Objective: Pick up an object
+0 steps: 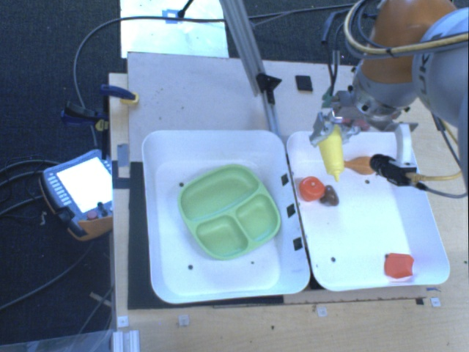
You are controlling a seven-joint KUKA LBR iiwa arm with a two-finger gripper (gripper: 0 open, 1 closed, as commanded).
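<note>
Arm [410,20]: reached in from the right, with the wrist above the far edge of the right bin [366,270].
Gripper [331,129]: fingers drawn in close around the upper end of the yellow bottle [333,152], gripping it on both sides.
Yellow bottle: hung tip-down from the fingers near the far left corner of the right bin. Could not tell whether the tip touched the floor.
Orange-red round piece [311,188]: on the right bin floor by its left edge, just beside the bottle tip.
Brown lump [330,195]: touching or nearly touching the round piece.
Orange-tan piece [357,165]: on the floor just right of the bottle.
Red block [398,265]: near the front right corner of the right bin, well apart from the rest.
Left bin [165,167]: held a green divided plate [229,211] lying flat near its middle.
</note>
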